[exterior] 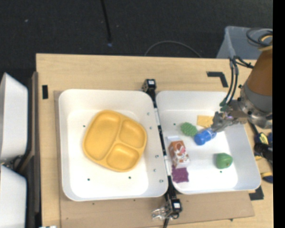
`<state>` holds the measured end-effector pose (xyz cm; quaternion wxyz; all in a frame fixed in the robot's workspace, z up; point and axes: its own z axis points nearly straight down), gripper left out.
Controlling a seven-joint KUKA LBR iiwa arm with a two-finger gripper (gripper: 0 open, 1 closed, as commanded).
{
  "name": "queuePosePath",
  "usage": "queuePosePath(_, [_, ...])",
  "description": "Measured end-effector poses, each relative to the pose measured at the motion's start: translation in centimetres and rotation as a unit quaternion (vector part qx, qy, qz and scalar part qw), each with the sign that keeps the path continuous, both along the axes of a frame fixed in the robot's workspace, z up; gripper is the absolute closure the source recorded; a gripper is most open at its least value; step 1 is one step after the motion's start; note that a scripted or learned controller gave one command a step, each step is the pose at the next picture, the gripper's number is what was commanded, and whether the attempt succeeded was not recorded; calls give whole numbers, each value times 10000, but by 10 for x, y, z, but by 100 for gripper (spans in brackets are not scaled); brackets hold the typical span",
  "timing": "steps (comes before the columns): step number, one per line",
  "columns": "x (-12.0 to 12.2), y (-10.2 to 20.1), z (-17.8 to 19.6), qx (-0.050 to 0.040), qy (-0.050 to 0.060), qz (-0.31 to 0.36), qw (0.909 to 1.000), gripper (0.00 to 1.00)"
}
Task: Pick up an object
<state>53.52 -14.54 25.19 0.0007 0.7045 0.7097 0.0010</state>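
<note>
In the camera view the arm point(260, 82) comes in from the right edge and its gripper point(219, 123) sits low in the upper middle of the right bin point(242, 177), right at a blue object point(204, 137); whether the claw is apart or closed cannot be told. Around it lie a green lump point(188, 128), a yellow piece point(204, 121), a green ball point(223, 160), a red-and-white packet point(178, 152) and a purple item point(180, 175). The left bin point(71, 175) holds a yellow divided plate point(115, 140).
</note>
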Motion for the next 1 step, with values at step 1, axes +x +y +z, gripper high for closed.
queuePosePath(1, [0, 49, -10, -3, 7, -8, 10000, 100])
